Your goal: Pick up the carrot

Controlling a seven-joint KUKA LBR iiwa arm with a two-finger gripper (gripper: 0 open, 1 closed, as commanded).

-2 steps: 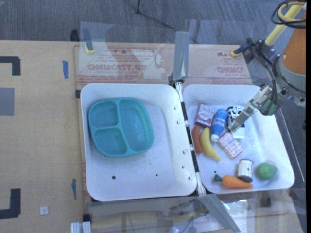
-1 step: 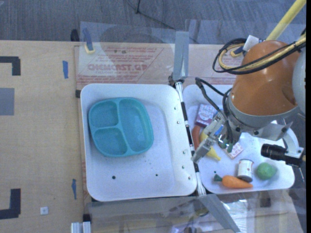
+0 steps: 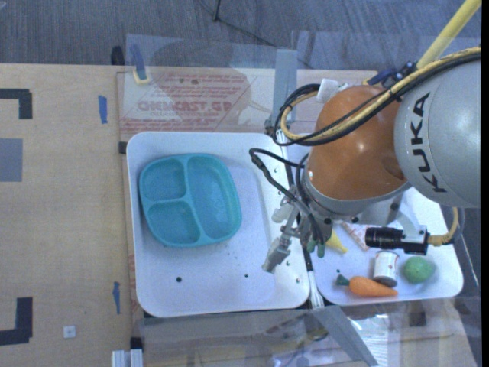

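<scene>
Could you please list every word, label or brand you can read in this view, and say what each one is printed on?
"KUKA": black letters running down the grey arm at the right.
Reddish print on the clear sheet above the left bin: too blurred to read.
Label on the small white jar in the right bin, beside the carrot: too small to read.

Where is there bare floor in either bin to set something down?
Left bin: a broad bare strip runs along the near edge below the blue tray, and narrower margins around the tray. Right bin: crowded; the carrot, green ball, small white cylinder and the arm cover most of it.
</scene>
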